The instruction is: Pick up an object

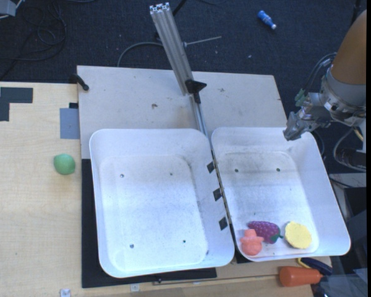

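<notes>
At the far left, a green ball [64, 164] lies on the pale wooden surface [25, 215], well apart from the bins. Near it, further back, dark grey and black flat shapes [11, 100] sit on the wood.

The left bin [105, 142] comes next, a shallow white tray with a speckled floor, resting on a black mat [86, 228] over a white board [136, 98]. A grey metal bar [176, 48] slants down from the far side and ends between the two bins, where small black clips [217, 193] mark the join.

The right bin [324, 184] touches the left one along that join. In its near corner three toys lie close together: an orange-pink one [251, 242] nearest the join, a purple grape-like bunch [263, 229] just beside and partly behind it, and a yellow round piece [298, 235] to their right, slightly apart.

Just outside the near rim of the right bin, an orange object [298, 276] lies on the surface.

The end effector [294, 130] hangs at the far right corner of the right bin, over its rim, well apart from the three toys. Whether its tips are spread or pressed together cannot be told; nothing is visibly between them. Above it the grey wrist and the orange band [352, 48] of the arm reach in from the right. A small blue object [266, 20] lies on the dark floor at the far side.
</notes>
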Controlling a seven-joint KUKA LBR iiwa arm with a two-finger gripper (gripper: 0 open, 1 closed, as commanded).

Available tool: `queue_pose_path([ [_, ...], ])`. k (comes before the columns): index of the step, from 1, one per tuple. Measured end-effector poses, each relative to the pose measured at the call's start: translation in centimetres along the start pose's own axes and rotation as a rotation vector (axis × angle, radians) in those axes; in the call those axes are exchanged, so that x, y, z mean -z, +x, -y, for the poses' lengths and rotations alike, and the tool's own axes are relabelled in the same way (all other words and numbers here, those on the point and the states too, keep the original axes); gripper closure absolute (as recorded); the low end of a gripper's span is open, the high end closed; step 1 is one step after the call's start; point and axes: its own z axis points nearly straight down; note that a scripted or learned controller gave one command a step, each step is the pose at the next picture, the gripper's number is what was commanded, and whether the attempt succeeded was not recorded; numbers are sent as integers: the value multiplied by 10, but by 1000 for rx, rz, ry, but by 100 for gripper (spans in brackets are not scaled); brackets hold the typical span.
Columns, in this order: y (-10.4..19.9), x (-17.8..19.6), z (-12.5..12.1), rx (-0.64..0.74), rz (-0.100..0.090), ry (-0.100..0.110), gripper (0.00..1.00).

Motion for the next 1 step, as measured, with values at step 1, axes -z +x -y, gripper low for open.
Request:
queue_pose_path([
  [1,46,2,10,3,-1,1,100],
])
